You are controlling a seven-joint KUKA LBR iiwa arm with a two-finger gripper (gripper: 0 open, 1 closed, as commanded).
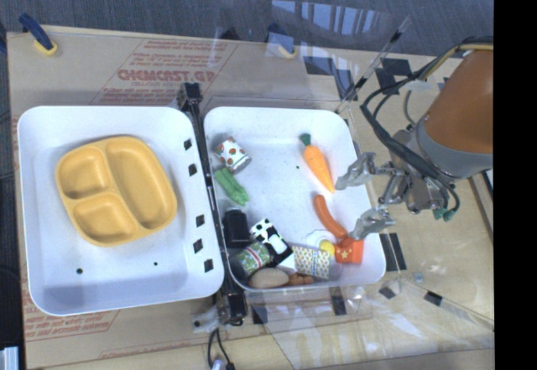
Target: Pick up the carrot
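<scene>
At the near edge of the right bin [277, 121], a crowded pile of small toys is seen: a can [252, 259], a black-and-white cow figure [268, 234], a patterned cylinder [310, 259] and a small orange-red box [350, 252] lie pressed together, probably pushed there by chance and not arranged. Just behind them a sausage [329, 216] is laid slantwise.

At the right wall of this bin the gripper [367, 196] is held (low over the rim, it seems), and its two fingers [357, 171] are spread apart with nothing between them. It is judged that the opening is kept wide so that the carrot can be taken across its narrow side.

The carrot [317, 165] is found farther back, in the right half of the same bin, lying flat and apart from the other toys. Its long axis runs from far-left to near-right; the green top points to the far wall, the thin tip toward the gripper.

A green pod [231, 186] and a small tin [232, 154] lie to the left. In the left bin [33, 217] a yellow divided plate [116, 189] is placed.
</scene>
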